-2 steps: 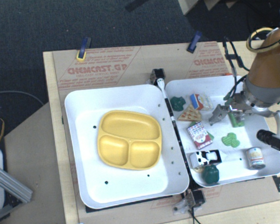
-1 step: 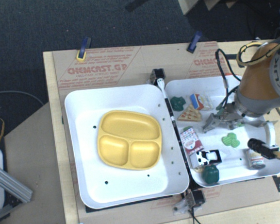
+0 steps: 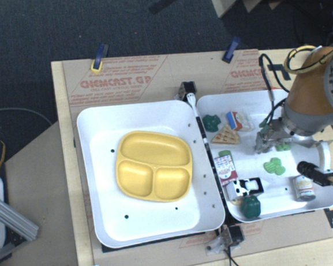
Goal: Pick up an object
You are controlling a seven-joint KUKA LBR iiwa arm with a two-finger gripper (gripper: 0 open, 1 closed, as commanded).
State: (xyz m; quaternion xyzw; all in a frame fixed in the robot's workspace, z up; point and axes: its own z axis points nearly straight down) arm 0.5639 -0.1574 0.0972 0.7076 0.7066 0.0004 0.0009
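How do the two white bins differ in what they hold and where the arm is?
The left bin holds a single large item, a yellow divided plate; the right bin holds several small ones, among them a waffle piece, a green toy and a small can. The gripper is over the right bin, away from the left one. Both are shallow, white and sit side by side.

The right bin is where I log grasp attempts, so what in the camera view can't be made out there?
- Tool: small and dark against the arm; its grip state is unreadable.
- Light green item: partly covered by the tool.
- Small jar: label too small to read.
- Arm: cut off by the right edge.
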